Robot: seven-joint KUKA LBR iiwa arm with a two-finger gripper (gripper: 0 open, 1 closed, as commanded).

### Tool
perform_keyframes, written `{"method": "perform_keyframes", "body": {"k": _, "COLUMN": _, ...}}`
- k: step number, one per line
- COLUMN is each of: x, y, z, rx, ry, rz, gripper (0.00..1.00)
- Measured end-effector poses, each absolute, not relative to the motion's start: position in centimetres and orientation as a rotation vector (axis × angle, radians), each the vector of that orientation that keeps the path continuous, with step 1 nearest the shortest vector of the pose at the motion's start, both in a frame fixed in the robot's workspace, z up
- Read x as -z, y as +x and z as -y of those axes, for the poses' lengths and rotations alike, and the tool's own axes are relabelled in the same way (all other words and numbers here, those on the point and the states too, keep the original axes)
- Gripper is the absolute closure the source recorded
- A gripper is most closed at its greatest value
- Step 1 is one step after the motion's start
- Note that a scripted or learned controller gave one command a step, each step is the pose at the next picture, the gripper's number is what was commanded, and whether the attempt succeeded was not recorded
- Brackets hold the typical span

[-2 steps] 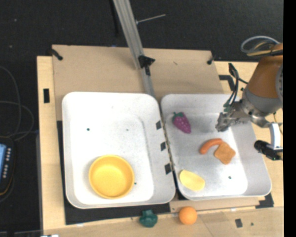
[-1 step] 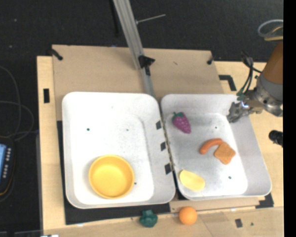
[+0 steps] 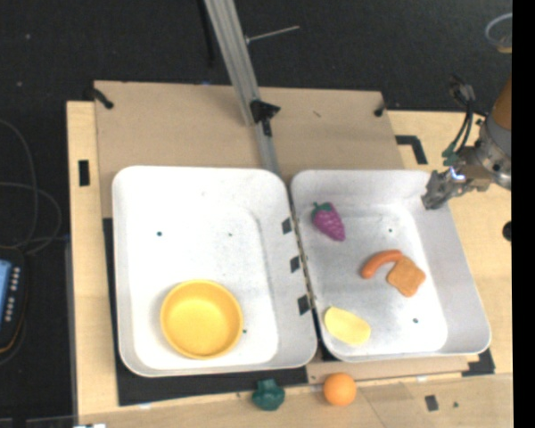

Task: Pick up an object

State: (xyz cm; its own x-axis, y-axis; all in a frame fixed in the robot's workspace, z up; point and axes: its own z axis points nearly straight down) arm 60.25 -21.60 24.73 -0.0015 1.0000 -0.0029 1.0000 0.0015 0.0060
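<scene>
Yellow bowl [image 3: 201, 317] lower left, purple grapes [image 3: 329, 221] and orange sausage [image 3: 380, 263] mid-right bin, gripper [image 3: 437, 192] at that bin's upper-right rim, finger state unreadable, nothing visibly held; best descend centred over grapes.
</scene>
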Motion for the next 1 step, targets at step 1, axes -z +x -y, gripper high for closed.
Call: {"method": "perform_keyframes", "body": {"k": 1, "x": -25.58, "y": 60.48, "z": 16.37, "rx": -0.003, "ry": 2.213, "rz": -2.228, "gripper": 1.0}}
